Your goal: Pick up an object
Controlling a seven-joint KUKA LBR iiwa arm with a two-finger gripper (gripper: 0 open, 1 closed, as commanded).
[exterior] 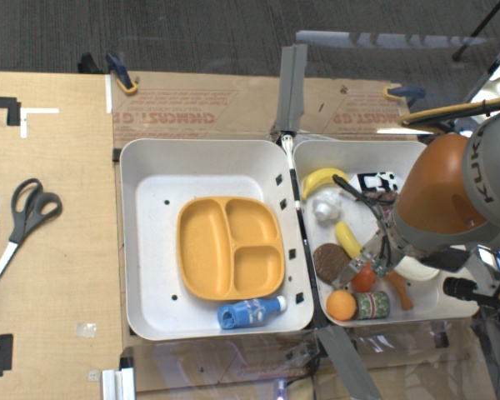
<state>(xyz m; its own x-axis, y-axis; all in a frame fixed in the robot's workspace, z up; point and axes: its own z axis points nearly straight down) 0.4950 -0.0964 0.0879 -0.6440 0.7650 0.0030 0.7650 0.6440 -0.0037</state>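
Gripper [373,263] low in the right bin [310,152], finger state impossible to tell. Red tomato-like ball [364,279] just below it, right of the orange [341,305], nearest target.

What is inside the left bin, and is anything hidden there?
The left bin holds a yellow divided plate lying flat, and a blue bottle on its side just in front of it. The plate's three compartments look bare. Whatever lies under the plate is covered.
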